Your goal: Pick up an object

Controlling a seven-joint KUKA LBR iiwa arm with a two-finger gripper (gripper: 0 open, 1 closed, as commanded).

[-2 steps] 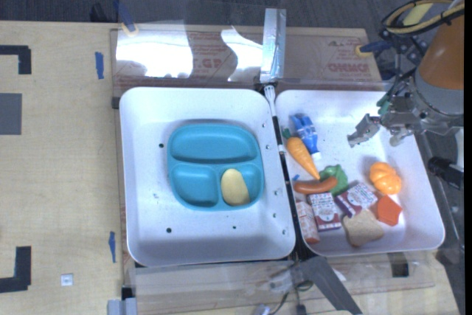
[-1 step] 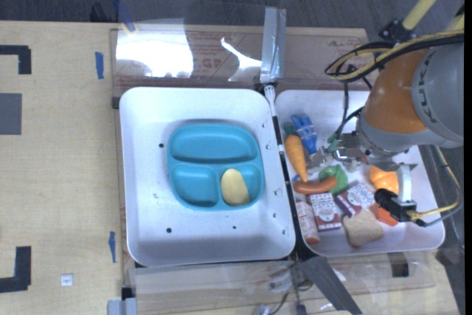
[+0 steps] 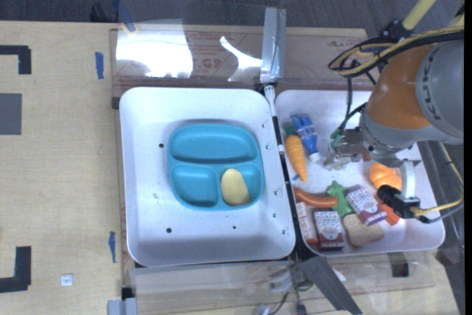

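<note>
Arm: the grey arm point(image 3: 435, 96) with its orange band reaches in over the right bin point(image 3: 435, 232).
Claw: the claw point(image 3: 346, 151) hangs low over that bin's middle; whether it is open or closed I cannot tell.
Candidates: toy carrot point(image 3: 296, 156) and blue packet point(image 3: 304, 130) lie to the claw's left; red chilli point(image 3: 318, 198), small cartons point(image 3: 330, 226) and an orange piece point(image 3: 385, 175) lie in the near half of the bin.
Left bin: left bin point(image 3: 140, 181) carries a blue divided tray point(image 3: 199, 151) with a yellow potato-like toy point(image 3: 234, 187) in one compartment.
Risk: the claw appears to sit above bare bin floor between items, so a descent may close on nothing.
Risk two: the near items lie crowded and touching; a grasp there could nudge neighbours or pinch two.
</note>
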